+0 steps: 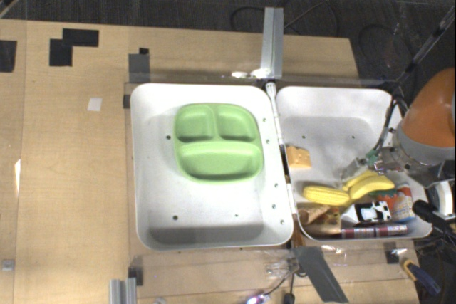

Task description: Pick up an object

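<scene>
You have no single named target, so look to the pile in the lower right of the frame, in the near corner of the right bin (335, 110). Two yellow bananas sit there: one banana (324, 194) lying flat toward the bin's middle, and a second banana (370, 185) curved just to its right, the two touching or nearly so. Below them lie a dark marker-like stick (374, 231) along the near wall, a black-and-white printed box (372, 211), and something brown (320, 216) that is too jumbled to name. A tan cracker-like square (299, 157) rests apart, close to the divider.

The gripper (379, 159) hangs at the right edge of the frame, just above the curved banana, below the orange band (431, 114). From this angle you cannot tell how it is set, and nothing shows as held.

The left bin (153, 153) holds a green divided plate (217, 140), well apart from the arm.

Watch the crowding: a descent here could land across both bananas or wedge against the box, and the curved skin may slip out sideways. The bin's right wall is also near, so a collision there is possible.
</scene>
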You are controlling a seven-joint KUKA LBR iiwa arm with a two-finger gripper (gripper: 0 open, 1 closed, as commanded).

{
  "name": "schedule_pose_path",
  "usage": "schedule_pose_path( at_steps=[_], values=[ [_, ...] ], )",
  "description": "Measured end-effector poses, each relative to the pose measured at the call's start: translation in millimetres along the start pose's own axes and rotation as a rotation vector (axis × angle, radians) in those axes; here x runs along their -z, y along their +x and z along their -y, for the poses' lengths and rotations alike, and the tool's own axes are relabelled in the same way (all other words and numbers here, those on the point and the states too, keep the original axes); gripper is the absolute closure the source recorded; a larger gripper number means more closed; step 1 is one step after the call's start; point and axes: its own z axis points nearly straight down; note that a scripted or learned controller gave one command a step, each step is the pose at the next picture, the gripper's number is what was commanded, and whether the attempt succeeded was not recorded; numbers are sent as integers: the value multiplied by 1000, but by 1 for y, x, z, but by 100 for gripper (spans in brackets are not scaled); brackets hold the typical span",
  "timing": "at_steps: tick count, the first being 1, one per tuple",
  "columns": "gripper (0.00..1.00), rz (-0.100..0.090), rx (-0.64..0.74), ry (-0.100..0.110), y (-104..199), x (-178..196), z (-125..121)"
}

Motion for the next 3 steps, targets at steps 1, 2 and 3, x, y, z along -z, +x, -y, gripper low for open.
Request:
schedule_pose_path(
  at_steps=[1, 2, 3],
  values=[
    [0, 0, -122, 6, -4, 77, 40],
    [0, -1, -19, 6, -17, 4, 8],
    [100, 1, -18, 1, -17, 15, 6]
  ],
)
